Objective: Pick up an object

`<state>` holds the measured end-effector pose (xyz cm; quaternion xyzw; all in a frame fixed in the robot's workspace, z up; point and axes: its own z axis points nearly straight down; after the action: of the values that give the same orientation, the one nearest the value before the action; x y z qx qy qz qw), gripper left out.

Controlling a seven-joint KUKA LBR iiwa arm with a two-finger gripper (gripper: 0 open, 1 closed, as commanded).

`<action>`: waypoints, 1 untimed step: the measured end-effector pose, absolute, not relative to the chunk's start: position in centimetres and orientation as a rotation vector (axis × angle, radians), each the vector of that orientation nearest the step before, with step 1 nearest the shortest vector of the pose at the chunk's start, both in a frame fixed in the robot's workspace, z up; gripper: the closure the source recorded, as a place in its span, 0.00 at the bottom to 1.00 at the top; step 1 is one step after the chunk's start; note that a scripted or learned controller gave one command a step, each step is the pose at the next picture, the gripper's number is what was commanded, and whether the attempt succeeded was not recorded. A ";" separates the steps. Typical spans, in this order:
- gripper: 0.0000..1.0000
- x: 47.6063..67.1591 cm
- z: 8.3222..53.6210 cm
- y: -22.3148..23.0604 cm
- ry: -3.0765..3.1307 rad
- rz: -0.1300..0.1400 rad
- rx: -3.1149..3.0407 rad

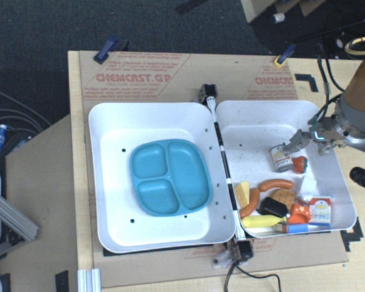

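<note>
My gripper (309, 143) hangs over the right side of the right bin (255, 117), its two fingers spread open with nothing between them. The left fingertip (294, 142) sits just above a small silver can (281, 157), and a small red toy (300, 163) lies beside the can. Lower in the bin is a pile: an orange sausage (274, 185), a second sausage (249, 204), a yellow wedge (241, 193), a brown cracker (285, 196), a black piece (272, 207), a banana (258, 222), a white and red box (320, 210) and a blue marker (298, 228).
The left bin (109, 132) holds a blue divided plate (170, 176). A black divider rail (222, 157) runs between the bins. Cables and a yellow clip (285, 56) lie behind the right bin, on the cardboard bench top (140, 75).
</note>
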<state>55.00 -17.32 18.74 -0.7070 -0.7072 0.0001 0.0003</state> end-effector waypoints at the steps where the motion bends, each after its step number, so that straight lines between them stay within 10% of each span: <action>1: 0.00 59.4 8.4 -18.0 -2.221 0.001 -2.221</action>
<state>59.40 -18.03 8.43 -0.7070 -0.7072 0.0002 0.0003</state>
